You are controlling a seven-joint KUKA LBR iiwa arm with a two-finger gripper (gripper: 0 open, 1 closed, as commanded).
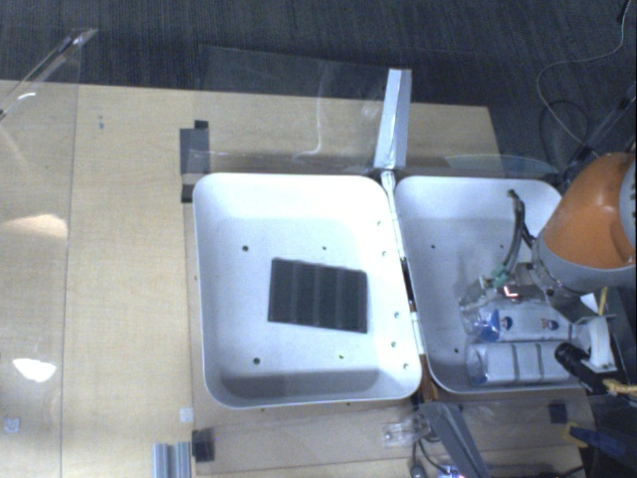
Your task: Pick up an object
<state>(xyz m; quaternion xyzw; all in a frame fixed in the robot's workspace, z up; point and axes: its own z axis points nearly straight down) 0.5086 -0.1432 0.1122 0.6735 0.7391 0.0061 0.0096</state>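
Nearest me, the gripper [488, 312] hung low in the right bin [438, 267], among small clear and blue objects [488, 325]; whether its fingers were apart I couldn't tell. It seemed mid-grasp; next needed closing, then lifting. Farther off, a dark ribbed pad [318, 295] lay in the left bin [229, 217].

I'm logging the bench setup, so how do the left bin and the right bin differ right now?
The left bin holds a dark ribbed rectangular pad lying flat near its middle; the right bin holds small clear and blue items toward its near right part. The arm hangs over the right bin, while none is over the left bin. Both are shallow, white and round-cornered, set side by side.
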